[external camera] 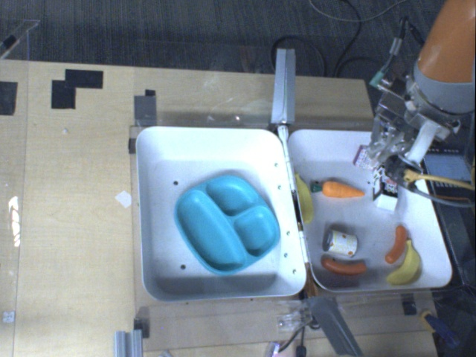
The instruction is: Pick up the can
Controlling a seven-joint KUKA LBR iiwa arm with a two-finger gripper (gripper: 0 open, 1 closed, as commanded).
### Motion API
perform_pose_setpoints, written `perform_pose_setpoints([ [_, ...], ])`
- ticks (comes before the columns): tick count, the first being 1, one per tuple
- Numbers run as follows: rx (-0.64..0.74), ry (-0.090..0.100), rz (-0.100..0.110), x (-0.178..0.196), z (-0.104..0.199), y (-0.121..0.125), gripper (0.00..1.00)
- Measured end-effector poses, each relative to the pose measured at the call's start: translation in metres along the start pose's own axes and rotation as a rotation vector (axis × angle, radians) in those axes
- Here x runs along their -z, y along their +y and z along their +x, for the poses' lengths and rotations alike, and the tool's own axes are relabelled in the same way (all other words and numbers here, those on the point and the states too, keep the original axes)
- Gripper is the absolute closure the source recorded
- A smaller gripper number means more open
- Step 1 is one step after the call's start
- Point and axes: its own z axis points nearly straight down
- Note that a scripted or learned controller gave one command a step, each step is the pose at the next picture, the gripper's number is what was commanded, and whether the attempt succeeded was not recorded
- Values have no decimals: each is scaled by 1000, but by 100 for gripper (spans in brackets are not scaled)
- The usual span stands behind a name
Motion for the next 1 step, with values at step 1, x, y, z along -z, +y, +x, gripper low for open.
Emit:
perform_pose_setpoints([
  [1, 55, 0, 1, -43, 54, -39, 100],
])
